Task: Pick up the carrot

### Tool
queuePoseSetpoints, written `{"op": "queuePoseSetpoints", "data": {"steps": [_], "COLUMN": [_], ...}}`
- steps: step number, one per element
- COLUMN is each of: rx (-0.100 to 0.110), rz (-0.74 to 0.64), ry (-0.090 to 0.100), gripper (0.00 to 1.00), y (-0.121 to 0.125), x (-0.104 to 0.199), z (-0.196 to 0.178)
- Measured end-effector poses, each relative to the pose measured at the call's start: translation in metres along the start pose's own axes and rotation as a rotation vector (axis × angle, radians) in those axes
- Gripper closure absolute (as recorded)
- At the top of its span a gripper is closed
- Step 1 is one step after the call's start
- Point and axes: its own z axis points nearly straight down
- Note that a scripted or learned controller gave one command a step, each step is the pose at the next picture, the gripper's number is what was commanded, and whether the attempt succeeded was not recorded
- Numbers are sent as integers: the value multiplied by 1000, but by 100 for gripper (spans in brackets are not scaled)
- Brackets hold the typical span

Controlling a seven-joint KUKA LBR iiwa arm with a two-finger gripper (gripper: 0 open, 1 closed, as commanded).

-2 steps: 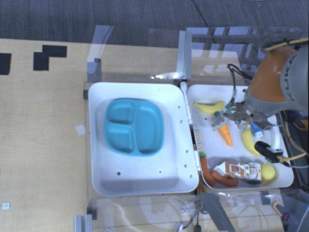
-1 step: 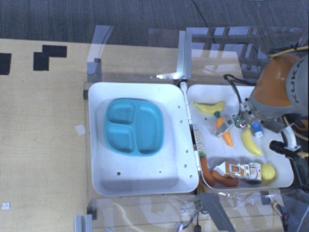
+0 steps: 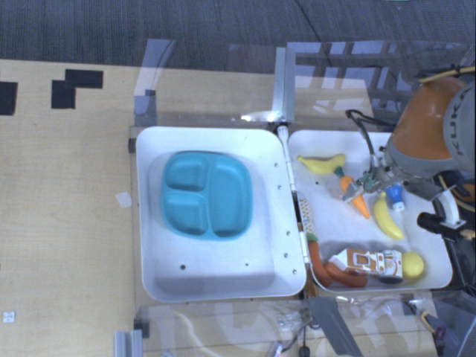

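The right bin is crowded. The carrot lies near its middle, small and orange, its tip pointing toward the near right. A second small orange piece sits just up-left of it, beside the tip of a yellow banana at the far left. Another banana lies just right of the carrot, with a small blue and white thing touching its upper end. Along the near wall lie a sausage, a white carton and a lemon. The left bin holds a blue divided plate.

The gripper hangs just above the carrot's upper end, under the arm's orange band. How far its fingers are parted cannot be told; nothing can be seen held between them.

The carton bears orange and dark print, too small to read.
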Motion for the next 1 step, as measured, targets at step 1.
{"op": "queuePoseSetpoints", "data": {"steps": [1], "rx": [7], "rz": [-73], "ry": [1], "gripper": [100], "y": [13], "x": [41], "z": [-135]}}
